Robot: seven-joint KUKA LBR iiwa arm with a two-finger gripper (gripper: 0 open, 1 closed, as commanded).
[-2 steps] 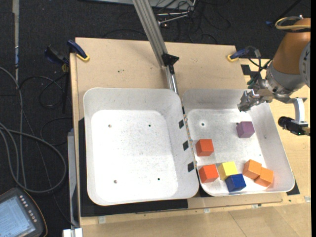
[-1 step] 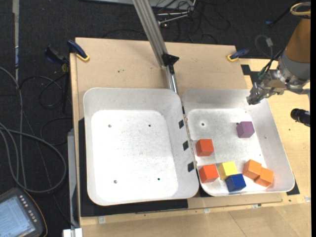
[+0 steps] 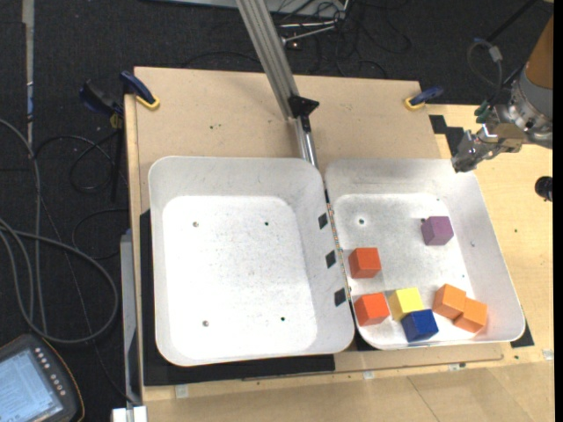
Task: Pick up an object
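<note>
Several small blocks lie in the right bin: a purple cube, an orange cube, a second orange cube, a yellow cube, a blue cube and two orange blocks touching each other near the front right corner. My gripper hangs at the bin's far right corner, above the rim and well away from every block. The purple cube is the nearest block, below and left of it. Nothing shows between the gripper's tips.
The left bin sits beside the right one on a wooden board. A slanted metal pole runs from the top down to the gap between the bins. Clamps hold the board's far corners. Cables lie on the dark floor.
</note>
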